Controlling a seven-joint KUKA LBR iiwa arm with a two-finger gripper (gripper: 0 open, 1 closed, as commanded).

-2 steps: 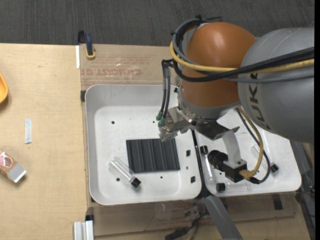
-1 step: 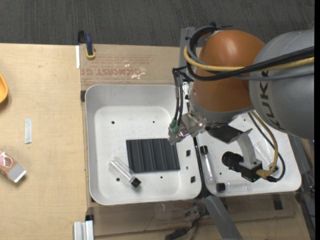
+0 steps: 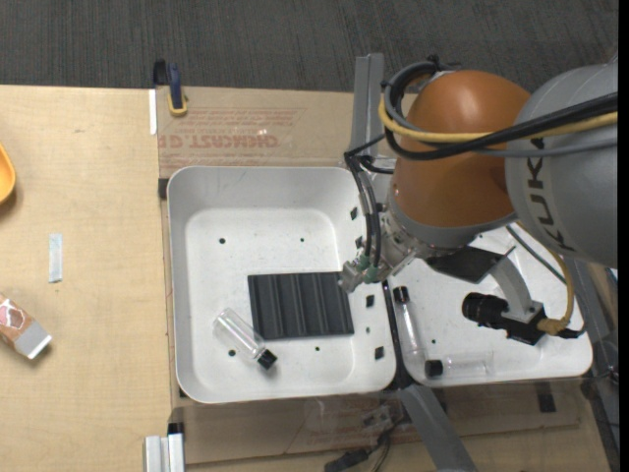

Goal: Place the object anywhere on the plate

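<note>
Since the clear vial (image 3: pixel 243 337) lying just left of the dark ribbed plate (image 3: pixel 300 305) looks light and slippery, I'd grip mid-barrel; I cannot tell the hand's (image 3: pixel 360 271) state.

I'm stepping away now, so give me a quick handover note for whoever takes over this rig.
End effector: low over the right edge of the left bin; whether it grips anything can't be seen.
Plate: dark ribbed, flat in the left bin, nothing on it.
Clear vial with black cap: lying in the left bin, just left of the plate's lower corner.
Done: nothing placed.
Left: get the vial onto the plate.
</note>
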